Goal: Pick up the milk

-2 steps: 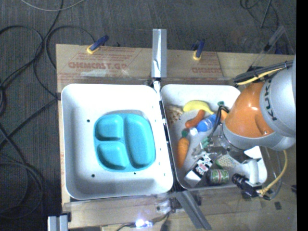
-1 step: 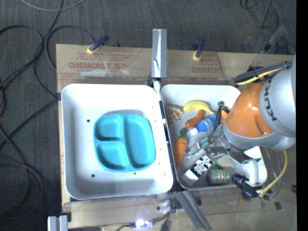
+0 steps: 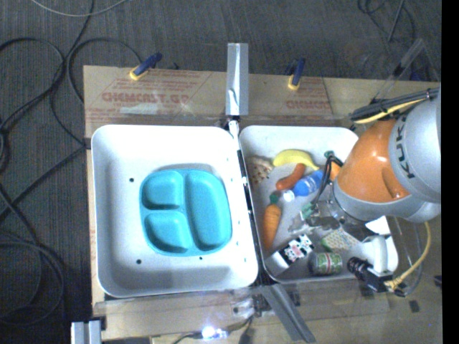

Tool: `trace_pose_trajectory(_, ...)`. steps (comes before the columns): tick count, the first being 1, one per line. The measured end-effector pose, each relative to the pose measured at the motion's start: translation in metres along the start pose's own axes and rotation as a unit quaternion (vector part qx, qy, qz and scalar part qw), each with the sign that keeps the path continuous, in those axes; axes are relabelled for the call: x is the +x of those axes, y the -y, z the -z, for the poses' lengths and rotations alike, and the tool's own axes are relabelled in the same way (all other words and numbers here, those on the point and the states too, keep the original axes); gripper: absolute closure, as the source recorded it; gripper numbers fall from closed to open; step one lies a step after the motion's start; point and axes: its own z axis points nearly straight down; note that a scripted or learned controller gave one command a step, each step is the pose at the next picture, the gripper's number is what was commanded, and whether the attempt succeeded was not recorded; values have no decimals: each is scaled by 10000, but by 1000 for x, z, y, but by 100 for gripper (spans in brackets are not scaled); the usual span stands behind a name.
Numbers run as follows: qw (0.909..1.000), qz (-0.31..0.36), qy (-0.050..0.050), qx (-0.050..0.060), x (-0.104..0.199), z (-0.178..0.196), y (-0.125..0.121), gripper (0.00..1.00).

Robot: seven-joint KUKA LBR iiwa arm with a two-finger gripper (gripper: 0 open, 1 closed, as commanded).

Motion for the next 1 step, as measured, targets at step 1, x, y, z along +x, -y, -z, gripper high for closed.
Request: trace_pose_trajectory(1,10000,0,-1,2,0,0,0,0)
